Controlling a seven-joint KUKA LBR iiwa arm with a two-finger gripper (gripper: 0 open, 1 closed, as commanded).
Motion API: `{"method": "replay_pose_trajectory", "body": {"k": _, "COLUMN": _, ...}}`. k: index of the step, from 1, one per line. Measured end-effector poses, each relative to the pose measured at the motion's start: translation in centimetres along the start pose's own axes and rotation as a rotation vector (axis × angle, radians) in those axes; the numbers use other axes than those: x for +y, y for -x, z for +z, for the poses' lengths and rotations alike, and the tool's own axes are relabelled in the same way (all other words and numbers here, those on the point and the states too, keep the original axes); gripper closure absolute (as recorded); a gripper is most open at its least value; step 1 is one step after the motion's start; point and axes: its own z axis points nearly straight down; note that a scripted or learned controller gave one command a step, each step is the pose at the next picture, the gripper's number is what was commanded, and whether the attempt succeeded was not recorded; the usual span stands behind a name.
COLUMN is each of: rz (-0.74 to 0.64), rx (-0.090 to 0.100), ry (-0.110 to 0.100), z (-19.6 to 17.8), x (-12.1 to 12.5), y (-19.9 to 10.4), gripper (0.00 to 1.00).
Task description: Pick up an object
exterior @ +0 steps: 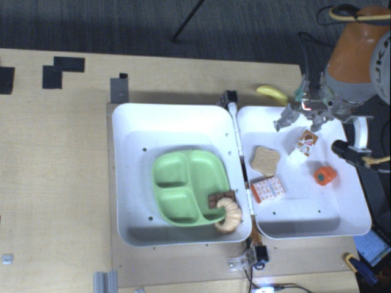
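My tool (301, 121) spread wide, holding nothing, over right bin's (348, 224) far edge. Small carton (306, 143) just beneath; bread slice (265, 160), orange piece (325, 175) near.

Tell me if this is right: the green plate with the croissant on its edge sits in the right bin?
Not quite. The camera view shows the green plate, with the croissant on its edge, in the left bin, not the right one.
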Motion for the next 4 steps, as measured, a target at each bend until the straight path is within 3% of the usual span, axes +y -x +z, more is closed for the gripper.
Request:
{"method": "replay_pose_trajectory", "body": {"k": 1, "rz": -0.002, "rx": 0.0, "ry": 0.003, "z": 13.6, "x": 1.1, "y": -1.5, "gripper": 0.0}}
{"method": "replay_pose_trajectory", "body": {"k": 2, "rz": 0.002, "rx": -0.002, "ry": 0.001, "z": 13.6, "x": 1.0, "y": 3.9, "gripper": 0.0}}
{"method": "replay_pose_trajectory", "body": {"k": 3, "rz": 0.003, "rx": -0.001, "ry": 0.003, "z": 13.5, "x": -6.8, "y": 3.4, "gripper": 0.0}}
{"method": "replay_pose_trajectory", "body": {"k": 4, "rz": 0.002, "rx": -0.001, "ry": 0.007, "z": 12.4, "x": -6.6, "y": 3.3, "gripper": 1.0}}
